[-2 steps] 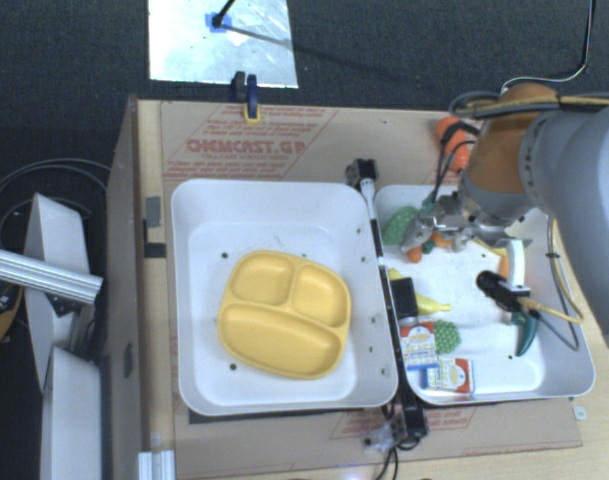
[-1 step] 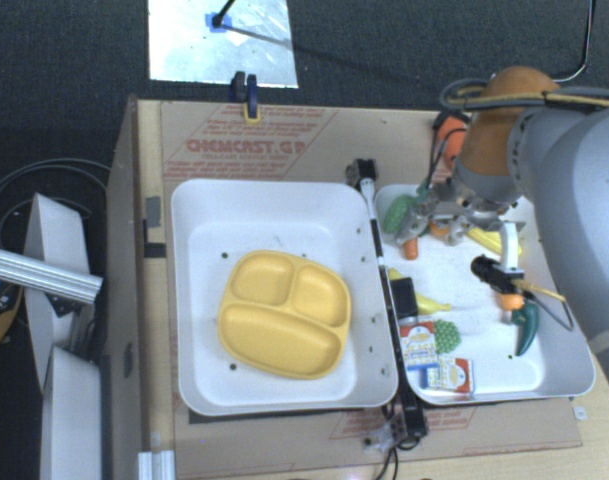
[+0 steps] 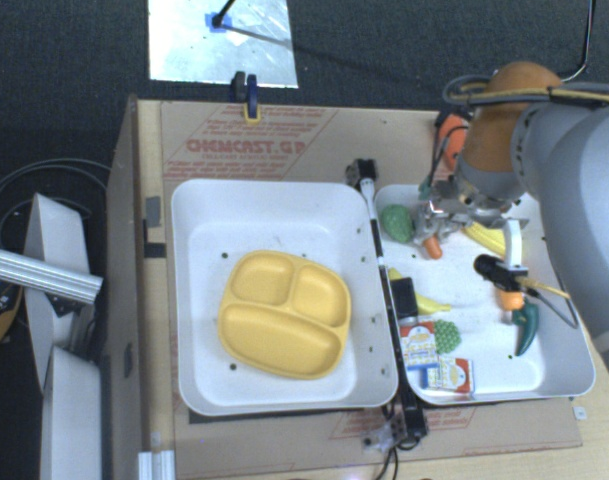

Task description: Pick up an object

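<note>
Near edge: a printed carton (image 3: 439, 360) lies by the right bin (image 3: 574, 368)'s front rim.
Middle: yellow tray (image 3: 284, 313) in the left bin (image 3: 199, 268), well apart.
Far: we judge the tool (image 3: 446, 216) is reaching, low beside a green toy (image 3: 397, 222) and orange piece (image 3: 433, 248).
Grip: we cannot tell.
Room: crowded; the dividing wall is close.

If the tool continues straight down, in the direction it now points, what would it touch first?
Probably the small orange piece lying just under the tool in the right bin, with the green round item close beside it. Depth is hard to judge from this slanted view, so it might reach the bin floor instead.
</note>
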`<state>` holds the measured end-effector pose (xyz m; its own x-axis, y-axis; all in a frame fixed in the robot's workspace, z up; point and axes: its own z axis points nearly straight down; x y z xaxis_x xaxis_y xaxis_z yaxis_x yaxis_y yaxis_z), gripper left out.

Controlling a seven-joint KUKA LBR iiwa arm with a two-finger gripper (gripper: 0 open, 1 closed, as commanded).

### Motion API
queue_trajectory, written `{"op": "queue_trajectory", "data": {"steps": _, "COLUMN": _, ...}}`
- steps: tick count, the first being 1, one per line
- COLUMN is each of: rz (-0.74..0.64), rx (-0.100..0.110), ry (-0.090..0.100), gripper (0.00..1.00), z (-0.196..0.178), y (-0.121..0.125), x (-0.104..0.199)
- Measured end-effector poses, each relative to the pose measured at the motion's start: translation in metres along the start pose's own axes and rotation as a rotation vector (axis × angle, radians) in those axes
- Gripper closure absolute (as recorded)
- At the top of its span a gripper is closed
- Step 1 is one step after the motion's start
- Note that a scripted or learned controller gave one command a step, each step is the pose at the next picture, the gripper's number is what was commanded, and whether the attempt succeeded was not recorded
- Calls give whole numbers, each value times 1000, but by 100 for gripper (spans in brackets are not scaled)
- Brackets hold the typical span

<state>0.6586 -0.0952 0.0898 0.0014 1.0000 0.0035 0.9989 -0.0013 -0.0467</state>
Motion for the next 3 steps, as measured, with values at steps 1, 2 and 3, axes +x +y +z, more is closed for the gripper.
{"op": "queue_trajectory", "data": {"steps": 1, "rz": -6, "rx": -50, "ry": -3, "gripper": 100, "z": -93, "y": -60, "x": 48}}
{"op": "queue_trajectory", "data": {"steps": 2, "rz": -7, "rx": -50, "ry": -3, "gripper": 100, "z": -103, "y": -60, "x": 48}}
{"op": "queue_trajectory", "data": {"steps": 3, "rz": -6, "rx": -50, "ry": -2, "gripper": 100, "z": -158, "y": -107, "x": 106}}
